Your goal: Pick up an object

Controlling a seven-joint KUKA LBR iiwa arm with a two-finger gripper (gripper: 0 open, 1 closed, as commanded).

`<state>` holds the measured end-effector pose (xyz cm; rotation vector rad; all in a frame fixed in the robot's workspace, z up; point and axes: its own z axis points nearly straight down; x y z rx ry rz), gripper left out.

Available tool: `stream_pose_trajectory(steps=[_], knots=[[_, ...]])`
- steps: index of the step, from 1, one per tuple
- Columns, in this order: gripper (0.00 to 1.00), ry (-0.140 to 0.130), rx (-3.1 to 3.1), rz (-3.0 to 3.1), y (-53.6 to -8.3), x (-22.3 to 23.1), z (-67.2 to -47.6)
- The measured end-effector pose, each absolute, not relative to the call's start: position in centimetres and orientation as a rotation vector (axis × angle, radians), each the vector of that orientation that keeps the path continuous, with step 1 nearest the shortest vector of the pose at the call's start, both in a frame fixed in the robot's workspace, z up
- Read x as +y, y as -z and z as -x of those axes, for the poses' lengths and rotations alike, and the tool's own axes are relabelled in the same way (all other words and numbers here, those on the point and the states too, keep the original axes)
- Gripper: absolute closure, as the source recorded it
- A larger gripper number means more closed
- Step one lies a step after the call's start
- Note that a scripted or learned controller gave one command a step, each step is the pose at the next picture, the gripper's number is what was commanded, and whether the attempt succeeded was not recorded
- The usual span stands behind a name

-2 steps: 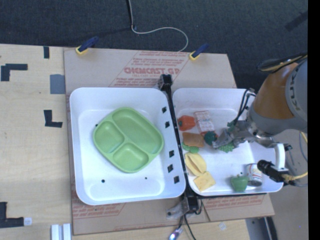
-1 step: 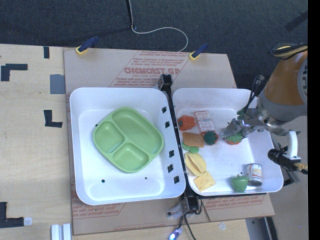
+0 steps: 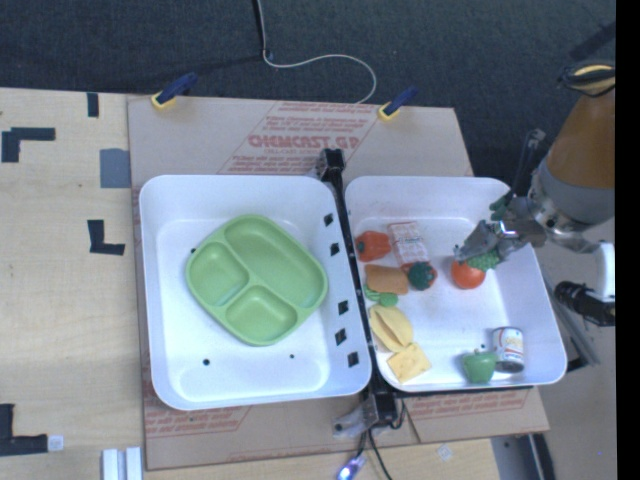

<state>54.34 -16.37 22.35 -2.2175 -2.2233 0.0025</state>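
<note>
I see my gripper point(image 3: 484, 247) low over the right bin point(image 3: 520, 298), right on top of a red tomato toy point(image 3: 467, 275) with a green top. It looks like it touches the tomato, but I cannot tell if it has closed on it. The tomato seems to sit in the bin, so I think the lift is not done yet.
</note>
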Motion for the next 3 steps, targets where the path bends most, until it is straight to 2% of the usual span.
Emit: stream_pose_trajectory(steps=[2, 3], knots=[[1.00, -0.004, -2.226, 2.209, -23.2, -6.5, -59.1], [1.00, -0.008, -2.224, 2.211, -21.6, -3.4, -61.9]])
